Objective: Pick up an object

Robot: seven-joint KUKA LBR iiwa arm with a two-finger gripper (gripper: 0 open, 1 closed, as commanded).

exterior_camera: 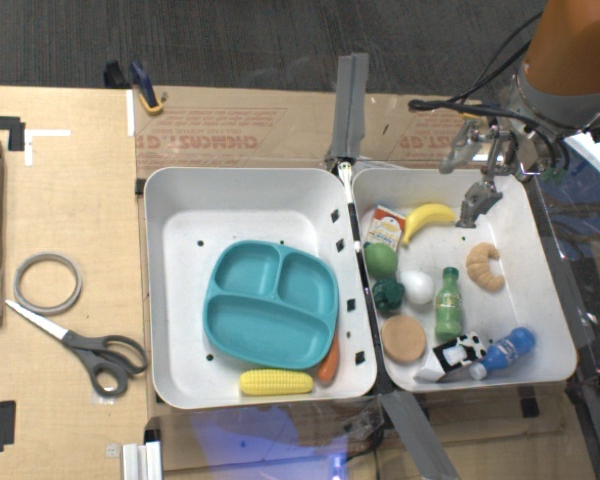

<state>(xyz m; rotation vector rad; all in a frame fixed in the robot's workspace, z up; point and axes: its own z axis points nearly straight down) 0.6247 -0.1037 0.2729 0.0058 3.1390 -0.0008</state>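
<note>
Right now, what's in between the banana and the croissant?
In the camera view, just bare white bin floor lies between the banana and the croissant; the gripper hangs just above that gap.

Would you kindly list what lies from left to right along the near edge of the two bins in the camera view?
Corn cob → carrot → round tan disc → black-and-white cow toy → blue bottle.

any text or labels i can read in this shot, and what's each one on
"CHEMICALS", printed upside down in red, repeated faintly on the cardboard sheet behind the bins; other letters there are too faint.
Carton in the right bin: print too small to read.
Blue bottle label: blurred.
Green bottle: no readable text.
</note>
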